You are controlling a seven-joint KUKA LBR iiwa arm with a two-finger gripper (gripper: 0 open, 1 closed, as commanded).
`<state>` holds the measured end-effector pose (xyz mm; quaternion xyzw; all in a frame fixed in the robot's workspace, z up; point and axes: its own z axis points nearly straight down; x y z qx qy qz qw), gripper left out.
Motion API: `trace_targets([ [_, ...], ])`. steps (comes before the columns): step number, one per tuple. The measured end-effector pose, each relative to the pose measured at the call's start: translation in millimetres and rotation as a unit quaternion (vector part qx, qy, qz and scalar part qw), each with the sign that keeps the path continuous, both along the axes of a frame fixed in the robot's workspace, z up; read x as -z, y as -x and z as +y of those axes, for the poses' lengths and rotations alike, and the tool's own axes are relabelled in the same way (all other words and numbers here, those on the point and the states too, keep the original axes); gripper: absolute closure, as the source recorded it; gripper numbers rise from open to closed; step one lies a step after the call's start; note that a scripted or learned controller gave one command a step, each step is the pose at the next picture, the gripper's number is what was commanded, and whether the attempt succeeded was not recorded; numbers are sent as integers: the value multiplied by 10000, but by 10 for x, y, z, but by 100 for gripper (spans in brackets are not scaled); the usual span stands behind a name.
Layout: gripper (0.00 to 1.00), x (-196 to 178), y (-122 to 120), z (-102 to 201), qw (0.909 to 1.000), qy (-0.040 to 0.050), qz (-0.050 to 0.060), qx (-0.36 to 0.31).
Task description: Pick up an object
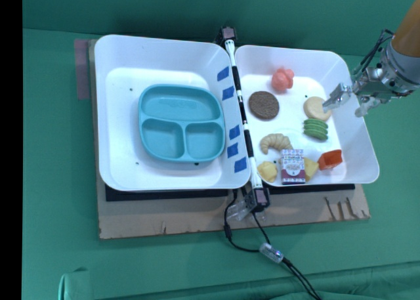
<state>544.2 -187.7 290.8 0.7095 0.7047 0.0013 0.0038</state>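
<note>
The right bin (354,154) holds several toy foods: a pink-orange piece (283,79), a brown cookie (264,105), a pale round biscuit (315,107), a green pea pod (315,128), a croissant (275,142), a small printed box (292,165), yellow pieces (267,171) and an orange-red block (330,159). My gripper (349,100) hangs over the bin's right side, just right of the pale biscuit. Its two fingers stand apart with nothing between them.
The left bin (118,56) bears a teal divided tray (181,122). A black-and-white bar with blue tape tabs (237,108) runs between the bins. Cables (262,239) trail off the cardboard base at the front. Green cloth surrounds the bench.
</note>
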Motion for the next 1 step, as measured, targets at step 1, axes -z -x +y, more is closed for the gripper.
trace_targets([
  [1, 0, 1024, -240, 220, 10000, 29, -54, -4],
])
